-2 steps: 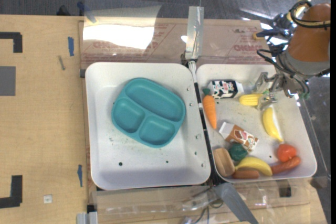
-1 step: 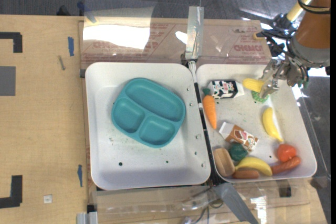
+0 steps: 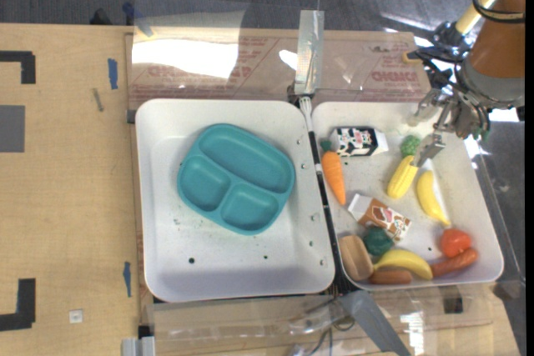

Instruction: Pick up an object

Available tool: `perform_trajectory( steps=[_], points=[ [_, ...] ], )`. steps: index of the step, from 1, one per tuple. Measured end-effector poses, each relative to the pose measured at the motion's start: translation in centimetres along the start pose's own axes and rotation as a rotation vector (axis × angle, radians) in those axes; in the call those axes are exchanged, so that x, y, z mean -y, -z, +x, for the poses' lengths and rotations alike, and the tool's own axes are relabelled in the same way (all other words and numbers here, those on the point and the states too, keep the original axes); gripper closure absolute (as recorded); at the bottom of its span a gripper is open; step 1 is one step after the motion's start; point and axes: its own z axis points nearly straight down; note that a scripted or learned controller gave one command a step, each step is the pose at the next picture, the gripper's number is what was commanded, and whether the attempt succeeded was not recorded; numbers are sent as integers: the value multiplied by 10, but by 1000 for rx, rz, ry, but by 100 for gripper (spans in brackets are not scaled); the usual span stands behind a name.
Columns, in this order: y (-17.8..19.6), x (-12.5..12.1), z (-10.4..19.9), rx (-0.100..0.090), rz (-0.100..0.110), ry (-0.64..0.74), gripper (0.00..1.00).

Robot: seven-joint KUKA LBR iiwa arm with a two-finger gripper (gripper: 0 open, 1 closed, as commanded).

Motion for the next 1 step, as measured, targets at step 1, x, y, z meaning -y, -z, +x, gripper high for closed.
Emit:
perform_trajectory(
  steps=[1],
  points=[
    [-25,-1,18,20,0,-32,0]
  ],
)
